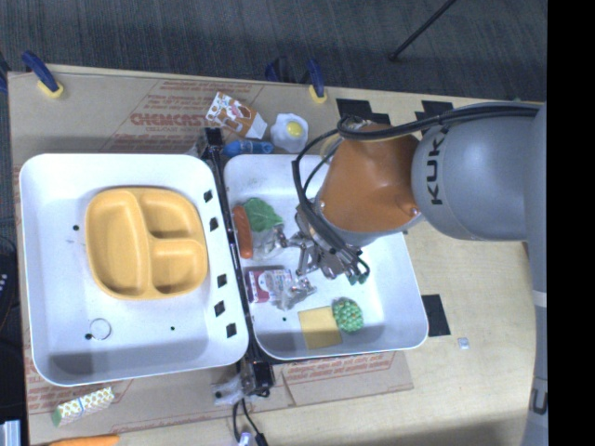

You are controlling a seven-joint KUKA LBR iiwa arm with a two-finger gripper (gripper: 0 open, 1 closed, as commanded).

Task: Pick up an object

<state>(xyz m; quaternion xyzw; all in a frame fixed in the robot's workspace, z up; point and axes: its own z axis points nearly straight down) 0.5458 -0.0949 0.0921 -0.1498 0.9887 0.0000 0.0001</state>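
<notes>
The gripper [299, 266] hangs low in the right bin [395, 291]; whether it grips anything cannot be told. Just left of it, an orange carrot [243, 231] lies lengthwise along the bin's left wall.

Yellow tray [146, 242] in a white bin [37, 249]; green dotted ball [348, 315].

A robotics lab: a grey KUKA-branded arm [474, 170] reaches over two shallow white plastic bins [37, 249] clamped on printed brown cardboard [167, 110] atop a pale wooden bench [474, 379].
</notes>
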